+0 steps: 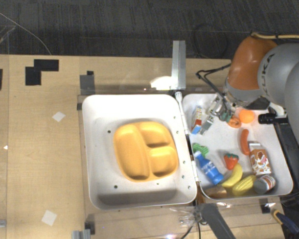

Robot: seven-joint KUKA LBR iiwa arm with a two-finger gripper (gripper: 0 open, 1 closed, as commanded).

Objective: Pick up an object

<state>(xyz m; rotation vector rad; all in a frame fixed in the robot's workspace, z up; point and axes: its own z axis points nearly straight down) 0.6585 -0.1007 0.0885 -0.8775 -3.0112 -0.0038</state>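
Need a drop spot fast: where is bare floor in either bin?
Left bin: bare white all around the yellow tray. Right bin: open patch mid-floor between the gripper, blue bottle and sausage. Its near end, by the banana, is crowded.

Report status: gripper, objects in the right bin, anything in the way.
Gripper low in right bin, nothing seen held. Small carton beside it; banana, blue bottle loose. Yellow tray in left bin.

Wooden worktop (38, 159) w/ two white bins side by side. Left bin (99, 143) holds a yellow divided tray (145, 150), approx centre. Black markers (40, 70) on worktop far left. Metal post (179, 64) at far edge betw. bins. Dark carpet (112, 20) beyond.
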